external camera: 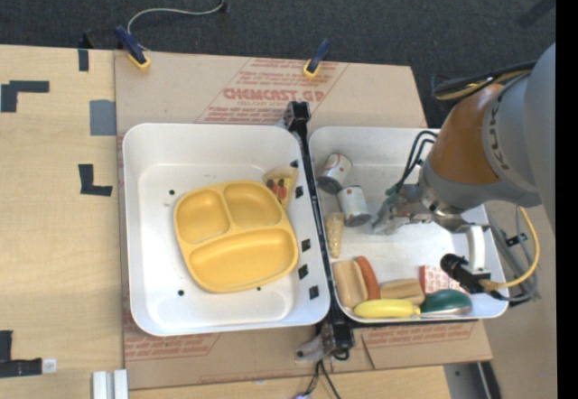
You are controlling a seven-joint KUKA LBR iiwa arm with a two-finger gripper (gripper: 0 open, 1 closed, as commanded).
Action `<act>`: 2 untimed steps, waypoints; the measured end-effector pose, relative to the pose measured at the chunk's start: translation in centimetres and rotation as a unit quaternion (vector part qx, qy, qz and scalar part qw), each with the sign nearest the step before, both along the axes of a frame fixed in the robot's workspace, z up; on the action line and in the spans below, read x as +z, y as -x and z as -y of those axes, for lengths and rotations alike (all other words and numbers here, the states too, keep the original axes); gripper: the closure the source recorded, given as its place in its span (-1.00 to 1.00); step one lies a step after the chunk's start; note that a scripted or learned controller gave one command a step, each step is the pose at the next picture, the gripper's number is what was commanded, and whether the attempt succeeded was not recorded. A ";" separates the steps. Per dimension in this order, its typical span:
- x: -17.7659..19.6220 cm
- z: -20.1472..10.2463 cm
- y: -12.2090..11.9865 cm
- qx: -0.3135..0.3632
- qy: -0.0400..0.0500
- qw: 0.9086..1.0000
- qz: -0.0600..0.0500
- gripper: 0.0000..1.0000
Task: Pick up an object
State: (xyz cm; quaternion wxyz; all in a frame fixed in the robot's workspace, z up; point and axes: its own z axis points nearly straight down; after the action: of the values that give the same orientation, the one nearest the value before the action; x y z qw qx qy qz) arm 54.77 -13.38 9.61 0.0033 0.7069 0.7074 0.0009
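The arm (506,144) crowds the right bin (397,140). Its gripper (390,217), whose opening I cannot tell, sits just beside a small can (354,205); a misjudged descent may knock the can away toward the hot dog (354,280).

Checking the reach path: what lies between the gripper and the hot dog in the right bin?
Bare white bin floor separates gripper and hot dog in the camera view.

A glossy yellow plastic tray (237,236) is seen. The white bins (144,208) look smooth; the cans (352,205) appear metallic.
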 end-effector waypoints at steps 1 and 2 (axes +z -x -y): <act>0.9 -0.1 0.0 0.000 -0.001 1.000 -0.001 1.00; -1.0 -3.0 -7.0 0.001 -0.002 1.000 -0.001 1.00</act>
State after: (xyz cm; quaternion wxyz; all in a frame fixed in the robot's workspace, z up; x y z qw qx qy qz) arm 61.78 -10.36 8.59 0.0013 0.7064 0.7078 0.0011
